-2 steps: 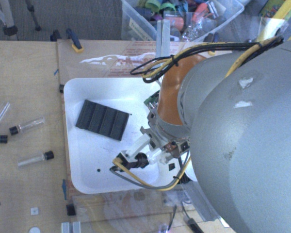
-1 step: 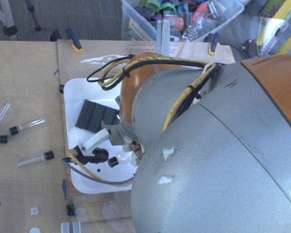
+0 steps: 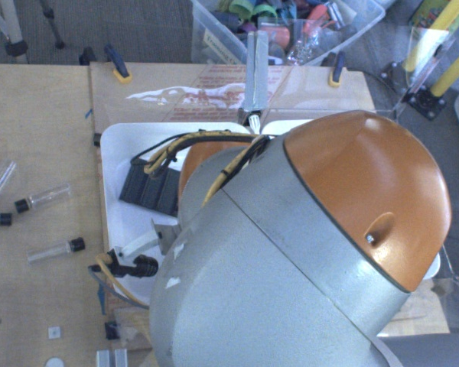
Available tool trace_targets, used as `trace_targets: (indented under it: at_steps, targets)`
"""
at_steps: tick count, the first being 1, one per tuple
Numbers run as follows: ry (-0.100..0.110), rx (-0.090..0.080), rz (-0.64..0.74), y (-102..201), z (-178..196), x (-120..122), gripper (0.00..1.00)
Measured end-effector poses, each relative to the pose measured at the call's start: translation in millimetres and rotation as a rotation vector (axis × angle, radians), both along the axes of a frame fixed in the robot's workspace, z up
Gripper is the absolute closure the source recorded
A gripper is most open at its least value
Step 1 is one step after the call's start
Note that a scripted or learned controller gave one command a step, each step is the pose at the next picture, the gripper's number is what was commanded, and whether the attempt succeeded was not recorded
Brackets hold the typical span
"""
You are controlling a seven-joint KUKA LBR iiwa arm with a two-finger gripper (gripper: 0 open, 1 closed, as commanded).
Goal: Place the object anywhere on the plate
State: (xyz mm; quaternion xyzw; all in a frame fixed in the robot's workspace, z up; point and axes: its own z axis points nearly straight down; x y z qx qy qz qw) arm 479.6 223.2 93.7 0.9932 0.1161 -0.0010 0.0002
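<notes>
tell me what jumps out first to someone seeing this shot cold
The arm itself: its grey body and orange band loom close to the camera, covering most of the lower right and much of the white bin beneath. Behind it, at top centre, a clear tub brims with colourful toys. On the wooden bench at left lie a few small clear vials with black caps.

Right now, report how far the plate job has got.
Done: nothing I can confirm. In hand: the arm is reaching deep over the white bin and blocks most of it; a black block with cables sits at its front. I cannot make out a plate or an object under the arm. Left: the placing itself, as far as I can tell.
</notes>
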Motion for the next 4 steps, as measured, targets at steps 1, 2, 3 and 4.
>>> trace_targets:
  at_steps: [1,2,3,4]
  targets:
    - [-0.002,-0.001,0.153,0,160,16,1.0]
    - [0.004,0.001,0.653,2,204,55,1.0]
    - [0.003,0.001,0.652,2,204,55,0.0]
    - [0.008,0.001,0.654,3,213,55,1.0]
